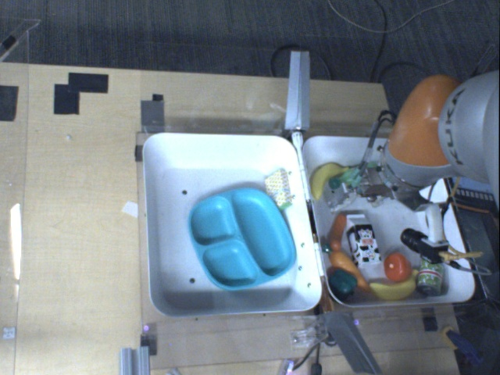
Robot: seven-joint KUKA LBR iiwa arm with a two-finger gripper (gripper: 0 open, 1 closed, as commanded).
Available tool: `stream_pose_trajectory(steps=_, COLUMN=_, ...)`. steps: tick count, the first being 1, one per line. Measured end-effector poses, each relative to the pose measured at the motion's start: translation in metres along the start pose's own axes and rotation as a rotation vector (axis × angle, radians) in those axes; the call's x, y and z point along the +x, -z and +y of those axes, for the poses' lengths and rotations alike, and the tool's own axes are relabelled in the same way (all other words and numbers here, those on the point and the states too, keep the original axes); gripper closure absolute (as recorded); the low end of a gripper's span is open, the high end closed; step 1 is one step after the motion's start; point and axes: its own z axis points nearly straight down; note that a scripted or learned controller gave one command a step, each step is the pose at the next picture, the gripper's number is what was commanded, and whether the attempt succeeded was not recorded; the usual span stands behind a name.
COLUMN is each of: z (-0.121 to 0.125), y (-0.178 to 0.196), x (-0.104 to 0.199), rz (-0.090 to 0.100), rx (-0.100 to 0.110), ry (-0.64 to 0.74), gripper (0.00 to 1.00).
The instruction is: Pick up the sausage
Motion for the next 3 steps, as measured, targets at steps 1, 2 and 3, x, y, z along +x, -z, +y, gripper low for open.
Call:
stream_pose_trajectory(steps=1, z=0.015, y=-0.031, x=-0.001, rz=-0.001, rx=-0.006, ry=0.120, gripper=0.00)
stream_pose_trajectory(steps=2, z=0.018, y=-0.018, x=0.000, rz=-0.001, rx=-0.015, ry=0.121, gripper=1.00)
stream_pose_trajectory(steps=3, z=0.018, y=-0.018, x=0.000, rz=-0.001, rx=-0.015, ry=0.121, gripper=0.00)
